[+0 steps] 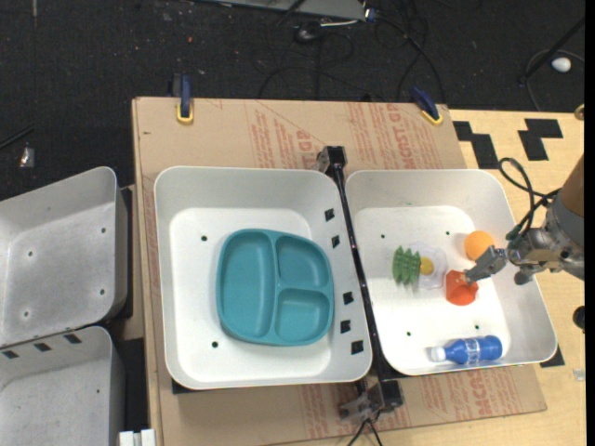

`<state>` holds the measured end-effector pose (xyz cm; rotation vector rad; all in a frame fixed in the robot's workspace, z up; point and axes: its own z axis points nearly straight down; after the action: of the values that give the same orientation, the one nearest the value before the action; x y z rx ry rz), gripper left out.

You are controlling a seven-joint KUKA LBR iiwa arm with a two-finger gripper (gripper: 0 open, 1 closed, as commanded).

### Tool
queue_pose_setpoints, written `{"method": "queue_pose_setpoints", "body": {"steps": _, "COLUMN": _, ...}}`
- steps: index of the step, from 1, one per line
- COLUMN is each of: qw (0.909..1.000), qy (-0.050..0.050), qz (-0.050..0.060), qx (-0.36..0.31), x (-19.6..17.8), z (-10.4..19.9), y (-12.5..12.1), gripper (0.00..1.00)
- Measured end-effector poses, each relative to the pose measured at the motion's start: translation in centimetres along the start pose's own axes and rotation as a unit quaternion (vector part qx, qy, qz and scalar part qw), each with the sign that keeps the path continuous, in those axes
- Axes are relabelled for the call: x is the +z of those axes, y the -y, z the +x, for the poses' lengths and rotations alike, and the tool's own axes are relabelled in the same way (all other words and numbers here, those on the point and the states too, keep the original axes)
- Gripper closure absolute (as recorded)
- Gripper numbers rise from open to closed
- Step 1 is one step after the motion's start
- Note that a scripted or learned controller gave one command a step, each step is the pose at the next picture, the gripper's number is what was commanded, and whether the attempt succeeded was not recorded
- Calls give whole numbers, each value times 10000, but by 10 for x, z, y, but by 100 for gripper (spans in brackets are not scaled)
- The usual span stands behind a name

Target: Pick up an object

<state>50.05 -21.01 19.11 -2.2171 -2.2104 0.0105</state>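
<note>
The left white plastic bin (186,342) holds a teal divided plastic tray (275,287) at centre, with bare floor all round it. In the right white bin (409,193), a blue bottle (468,349) lies at five o'clock near the rim. A green spiky toy (406,265) sits near centre. The gripper (487,265), at three o'clock, touches a small orange-red cone (461,288); whether its fingers are apart or together, I cannot tell. An orange ball (479,243) is at two o'clock.

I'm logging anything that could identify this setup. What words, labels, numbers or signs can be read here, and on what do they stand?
Red printing on the brown board under the bins: faint and turned, too blurred to read.
Label on the blue bottle: too small to read.
Black square marks on the bench and between the bins: patterns, no text.
Nothing else bears lettering.
</note>
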Motion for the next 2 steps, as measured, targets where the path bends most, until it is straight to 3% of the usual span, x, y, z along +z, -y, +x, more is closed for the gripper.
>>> {"method": "queue_pose_setpoints", "body": {"steps": 1, "qw": 10000, "qy": 16, "qz": -59, "qx": -19, "x": -6, "z": 0, "y": -3, "gripper": 0}}
{"method": "queue_pose_setpoints", "body": {"steps": 2, "qw": 10000, "qy": 4, "qz": -37, "qx": -9, "x": 43, "z": 8, "y": 3, "gripper": 0}}
